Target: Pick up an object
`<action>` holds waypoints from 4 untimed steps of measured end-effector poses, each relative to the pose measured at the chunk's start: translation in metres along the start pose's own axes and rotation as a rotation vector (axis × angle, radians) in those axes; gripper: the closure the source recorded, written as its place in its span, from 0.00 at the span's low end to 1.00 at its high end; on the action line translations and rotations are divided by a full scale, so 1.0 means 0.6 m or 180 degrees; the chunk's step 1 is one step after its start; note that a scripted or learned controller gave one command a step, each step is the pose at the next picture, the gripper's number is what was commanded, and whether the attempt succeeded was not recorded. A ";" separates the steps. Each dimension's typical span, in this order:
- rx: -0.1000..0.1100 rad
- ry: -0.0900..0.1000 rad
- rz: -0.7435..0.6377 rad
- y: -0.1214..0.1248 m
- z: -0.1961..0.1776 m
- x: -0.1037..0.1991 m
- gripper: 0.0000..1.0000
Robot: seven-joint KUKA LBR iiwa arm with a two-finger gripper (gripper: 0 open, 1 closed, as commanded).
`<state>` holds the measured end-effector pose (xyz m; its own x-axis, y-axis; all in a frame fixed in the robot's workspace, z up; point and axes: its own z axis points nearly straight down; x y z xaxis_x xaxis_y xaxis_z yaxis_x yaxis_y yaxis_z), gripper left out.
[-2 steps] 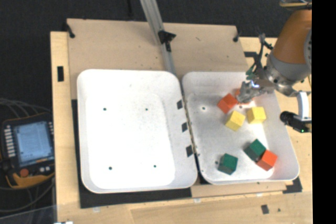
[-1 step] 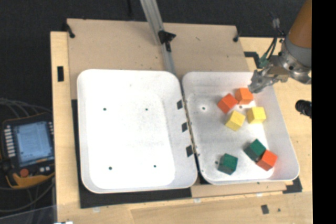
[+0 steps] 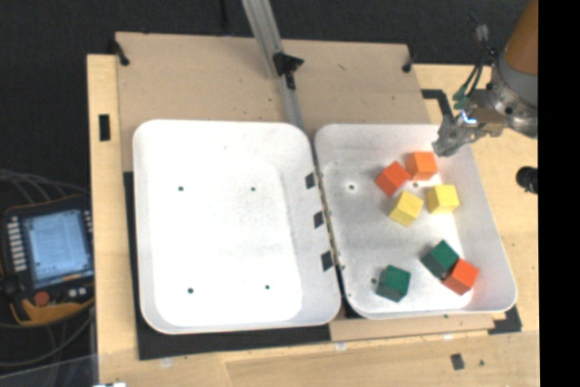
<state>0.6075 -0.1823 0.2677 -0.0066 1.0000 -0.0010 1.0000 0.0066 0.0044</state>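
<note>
The right bin [image 3: 362,222] holds several small blocks. Two orange blocks [image 3: 392,178] [image 3: 421,164] lie near its far side, with two yellow blocks [image 3: 407,208] [image 3: 442,198] just in front of them. Nearer the front lie a green block [image 3: 393,283], a dark green block [image 3: 441,257] and an orange-red block [image 3: 460,275]. My gripper [image 3: 449,140] hangs at the bin's far right corner, just above and right of the orange block by the rim. Nothing shows between its fingers.
The left bin [image 3: 222,222] lies beside the right one. A grey metal strut [image 3: 258,9] slants down from the top to the bins' far edge. A handheld screen unit [image 3: 50,254] sits at the left, off the bench.
</note>
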 end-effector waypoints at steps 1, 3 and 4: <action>0.0008 0.0006 -0.0002 0.003 -0.008 0.098 1.00; 0.0015 0.0005 0.0000 0.012 0.021 0.267 1.00; 0.0018 0.0004 0.0002 -0.001 0.044 0.352 1.00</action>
<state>0.6054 0.0291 0.2412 -0.0060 1.0000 0.0002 1.0000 0.0060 -0.0011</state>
